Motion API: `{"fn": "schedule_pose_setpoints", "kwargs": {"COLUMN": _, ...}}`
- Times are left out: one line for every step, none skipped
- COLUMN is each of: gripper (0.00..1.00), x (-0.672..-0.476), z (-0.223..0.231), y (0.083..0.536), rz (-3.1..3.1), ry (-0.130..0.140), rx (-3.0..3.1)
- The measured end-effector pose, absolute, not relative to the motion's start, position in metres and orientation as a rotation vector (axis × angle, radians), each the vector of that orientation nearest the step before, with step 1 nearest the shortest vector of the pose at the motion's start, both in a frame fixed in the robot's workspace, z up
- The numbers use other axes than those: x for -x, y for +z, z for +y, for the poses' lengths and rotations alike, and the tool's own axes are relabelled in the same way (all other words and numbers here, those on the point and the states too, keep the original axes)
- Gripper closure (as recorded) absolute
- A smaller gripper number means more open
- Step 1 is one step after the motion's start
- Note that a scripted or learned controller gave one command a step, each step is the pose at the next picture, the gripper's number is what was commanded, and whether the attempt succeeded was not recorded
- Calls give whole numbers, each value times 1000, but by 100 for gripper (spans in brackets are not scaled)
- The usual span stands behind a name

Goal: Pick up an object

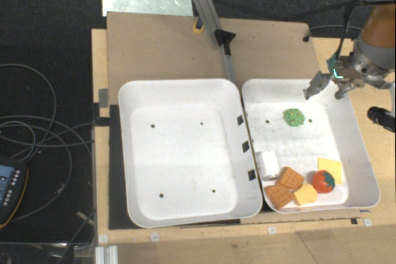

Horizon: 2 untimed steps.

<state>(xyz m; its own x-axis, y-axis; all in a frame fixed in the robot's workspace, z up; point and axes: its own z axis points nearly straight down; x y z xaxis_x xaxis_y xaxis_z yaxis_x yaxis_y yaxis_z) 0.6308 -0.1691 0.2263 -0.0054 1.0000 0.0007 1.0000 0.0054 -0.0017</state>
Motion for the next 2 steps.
{"fn": "schedule_pose_setpoints", "kwargs": {"gripper": 0, "x": -632, "z": -169, "y": 228, "rz": -2231, "ry": 0, "rx": 2214}}
{"fn": "schedule_pose_setpoints", "kwargs": {"gripper": 0, "x": -629, "z": -176, "y": 183, "rz": -2222, "ry": 3, "rx": 2220}}
